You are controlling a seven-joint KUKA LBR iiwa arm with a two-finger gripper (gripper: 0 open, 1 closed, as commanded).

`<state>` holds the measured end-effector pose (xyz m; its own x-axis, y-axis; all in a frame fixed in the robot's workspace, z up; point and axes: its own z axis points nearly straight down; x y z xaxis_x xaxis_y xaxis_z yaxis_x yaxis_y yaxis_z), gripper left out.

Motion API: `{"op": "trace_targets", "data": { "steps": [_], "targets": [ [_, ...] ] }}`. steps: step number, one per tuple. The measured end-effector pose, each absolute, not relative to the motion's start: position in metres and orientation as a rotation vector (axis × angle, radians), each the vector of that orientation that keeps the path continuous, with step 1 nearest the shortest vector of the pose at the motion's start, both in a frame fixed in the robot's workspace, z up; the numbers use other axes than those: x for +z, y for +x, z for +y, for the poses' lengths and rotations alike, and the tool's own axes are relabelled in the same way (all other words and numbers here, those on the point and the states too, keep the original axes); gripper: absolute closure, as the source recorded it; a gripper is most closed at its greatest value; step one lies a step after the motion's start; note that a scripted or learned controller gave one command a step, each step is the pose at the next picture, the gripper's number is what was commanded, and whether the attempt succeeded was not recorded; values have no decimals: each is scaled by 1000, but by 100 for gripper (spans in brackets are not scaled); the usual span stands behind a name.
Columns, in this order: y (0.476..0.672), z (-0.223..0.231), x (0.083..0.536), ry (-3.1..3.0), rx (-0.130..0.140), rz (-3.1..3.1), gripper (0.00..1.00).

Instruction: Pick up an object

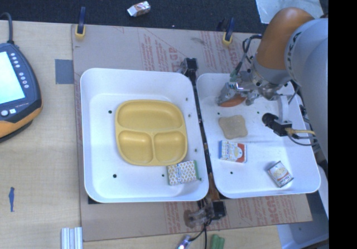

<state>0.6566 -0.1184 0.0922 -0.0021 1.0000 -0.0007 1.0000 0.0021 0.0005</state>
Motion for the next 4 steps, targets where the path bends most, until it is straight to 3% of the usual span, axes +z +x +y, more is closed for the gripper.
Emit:
{"op": "trace_targets", "data": {
  "steps": [2, 4],
  "targets": [
    [656, -108, 92, 2220, -4, 2228, 0],
    [657, -127, 92, 2219, 0, 2223, 0]
  ]
}}
